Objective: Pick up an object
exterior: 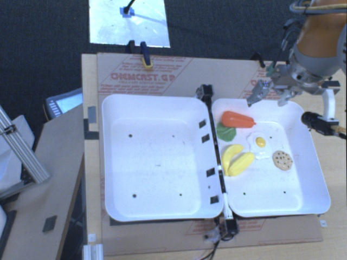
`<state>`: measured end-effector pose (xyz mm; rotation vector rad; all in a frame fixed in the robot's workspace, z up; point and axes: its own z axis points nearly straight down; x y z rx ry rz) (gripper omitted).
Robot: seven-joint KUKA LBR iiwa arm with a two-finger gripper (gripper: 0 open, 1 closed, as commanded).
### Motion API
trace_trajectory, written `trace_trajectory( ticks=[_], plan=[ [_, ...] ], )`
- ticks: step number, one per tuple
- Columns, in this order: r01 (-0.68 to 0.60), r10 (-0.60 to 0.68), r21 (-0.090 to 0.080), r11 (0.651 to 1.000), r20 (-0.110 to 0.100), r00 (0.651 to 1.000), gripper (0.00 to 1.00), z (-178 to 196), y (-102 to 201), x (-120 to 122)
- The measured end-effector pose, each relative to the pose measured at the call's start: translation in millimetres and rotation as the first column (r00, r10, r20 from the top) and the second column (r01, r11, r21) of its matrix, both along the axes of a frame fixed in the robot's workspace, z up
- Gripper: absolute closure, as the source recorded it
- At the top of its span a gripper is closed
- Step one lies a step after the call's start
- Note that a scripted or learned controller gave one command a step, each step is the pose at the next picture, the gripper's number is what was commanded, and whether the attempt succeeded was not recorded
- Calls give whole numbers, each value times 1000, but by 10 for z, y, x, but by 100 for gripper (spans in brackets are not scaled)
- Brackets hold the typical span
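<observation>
So the gripper (269,93) was hanging over the back edge of the right bin (309,161), fingers spread apart with nothing between them. One fingertip showed on the left, the other on the right, a clear gap in the middle.

The closest grab candidate looked like the carrot (237,119), orange-red with a green leafy end. It sat down and to the left of the gripper in the camera view, near the back left corner of that bin. Its long axis ran roughly left to right across the bin, tilted slightly, so I'd guess the fingers would want to close across the short way, front to back.

Other stuff in the same bin: a fried egg (259,143) just in front of the carrot, a banana (237,160) nearer the divider, and a cookie (282,160) off to the right. The egg and banana were close together, maybe touching, hard to tell. The carrot's green end sat right by the bin wall and the black clips (206,128) on the divider, which could crowd a finger on that side.

The left bin (157,156) wasn't in play from where the arm was
</observation>
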<state>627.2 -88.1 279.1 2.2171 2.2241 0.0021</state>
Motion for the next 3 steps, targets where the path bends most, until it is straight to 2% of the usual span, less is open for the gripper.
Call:
trace_trajectory(
  ticks=[1,2,3],
  plan=[
    [-3,3,0,1000,4,1000,100,113,3,9],
    [-10,10,3,1000,3,1000,100,465,920,-226],
    [-11,11,3,1000,-1,1000,100,370,1965,-408]
  ],
)
